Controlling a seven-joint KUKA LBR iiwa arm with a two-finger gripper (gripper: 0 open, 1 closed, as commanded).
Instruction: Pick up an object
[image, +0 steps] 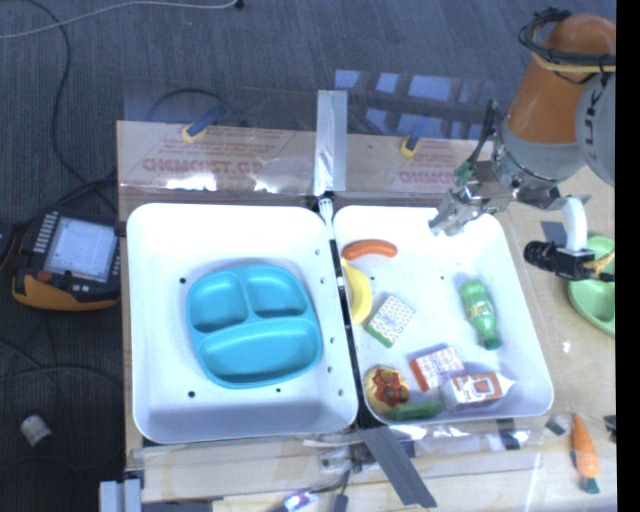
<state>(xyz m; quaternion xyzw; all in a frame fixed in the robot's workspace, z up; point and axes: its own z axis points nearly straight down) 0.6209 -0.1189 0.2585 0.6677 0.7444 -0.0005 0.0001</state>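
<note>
My gripper (452, 217) hangs over the far right corner of the right bin (520, 290), with nothing between its fingers that I can make out. Below it in that bin lie a hot dog (369, 249) by the far left wall, a yellow banana (357, 292) along the divider, a checkered packet (390, 320), a green bottle (480, 313), two small cartons (438, 366) (478, 387), and a pizza slice (386, 384) with a green vegetable (418, 408) at the near edge.
The left bin (160, 400) holds a blue divided tray (256, 325). A green object (600, 285) sits outside on the bench's right, and a carrot (584, 455) lies at the near right. A handheld pendant (68, 258) rests on the floor at left.
</note>
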